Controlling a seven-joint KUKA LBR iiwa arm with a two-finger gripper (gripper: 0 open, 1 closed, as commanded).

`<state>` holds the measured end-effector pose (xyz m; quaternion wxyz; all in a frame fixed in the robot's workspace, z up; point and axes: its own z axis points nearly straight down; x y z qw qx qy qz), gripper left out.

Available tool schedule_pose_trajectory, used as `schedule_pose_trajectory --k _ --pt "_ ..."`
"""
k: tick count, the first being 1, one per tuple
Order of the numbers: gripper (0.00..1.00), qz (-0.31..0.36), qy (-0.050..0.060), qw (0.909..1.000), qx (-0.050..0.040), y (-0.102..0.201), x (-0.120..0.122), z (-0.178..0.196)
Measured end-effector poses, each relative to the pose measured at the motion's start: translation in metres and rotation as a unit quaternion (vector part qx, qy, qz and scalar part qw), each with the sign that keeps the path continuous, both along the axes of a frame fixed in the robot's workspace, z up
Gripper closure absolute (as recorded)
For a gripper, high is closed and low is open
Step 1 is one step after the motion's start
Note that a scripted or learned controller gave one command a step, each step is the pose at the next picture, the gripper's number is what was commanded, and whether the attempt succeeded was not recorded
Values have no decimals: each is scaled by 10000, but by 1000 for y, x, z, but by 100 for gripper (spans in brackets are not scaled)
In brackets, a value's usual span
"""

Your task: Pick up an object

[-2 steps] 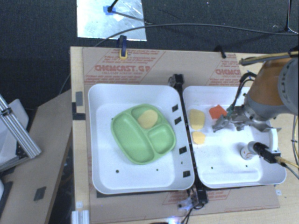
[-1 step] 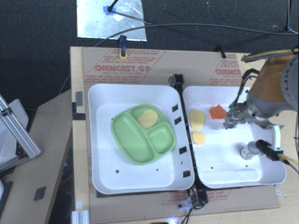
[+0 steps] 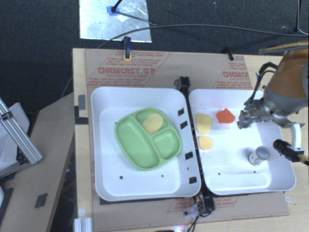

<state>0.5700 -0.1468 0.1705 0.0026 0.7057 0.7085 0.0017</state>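
Arm over the right bin
Gripper [image 3: 244, 120] hangs just right of the orange piece [image 3: 225, 116]; its grip state is unclear.

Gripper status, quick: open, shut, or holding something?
Gripper: cannot be told; it sits over the right white bin, just right of the orange-red wedge-shaped piece.

Bench top: brown board [image 3: 159, 66] printed with red lettering, lying on a paler wooden table [image 3: 53, 144]. Dark carpeted floor [image 3: 38, 42] surrounds the board on its far and left sides. Beyond the board's far edge, a shiny foil-like sheet [image 3: 113, 13] lies on the floor, blue tape at its centre. A blue-and-yellow clamp [image 3: 126, 48] grips the board's far edge. Left of the board, an aluminium frame rail [image 3: 17, 134]. Black cable [image 3: 203, 28] crosses the floor behind the board.
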Motion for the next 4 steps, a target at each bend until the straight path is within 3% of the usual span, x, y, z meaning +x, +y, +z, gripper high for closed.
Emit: schedule_pose_trajectory --k 2,4 --pt "100 11 -3 10000 -1 8 6 94" --pt "100 25 32 10000 16 116 -19 79"
